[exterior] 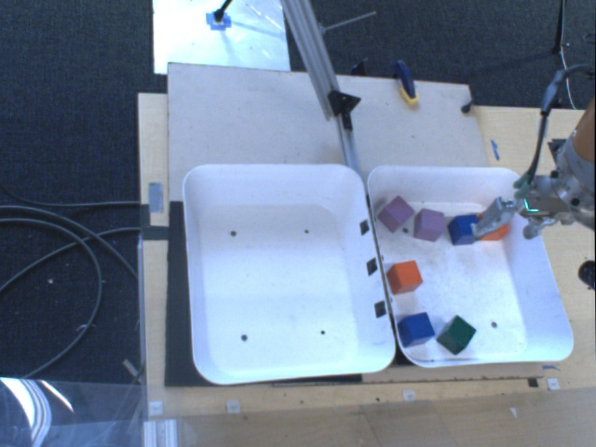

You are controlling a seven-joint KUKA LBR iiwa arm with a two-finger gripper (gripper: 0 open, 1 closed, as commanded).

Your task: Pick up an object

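The right bin holds several small blocks. Two purple blocks lie near its far left. A blue block sits beside a red-orange block. My gripper reaches in from the right and sits low over these two, partly covering the red-orange one. Nearer the front lie an orange block, a second blue block and a green block.
The left bin stands beside the right one, and their walls meet at the middle. A slanted metal pole crosses the board behind the bins. Cables lie on the floor at the left.
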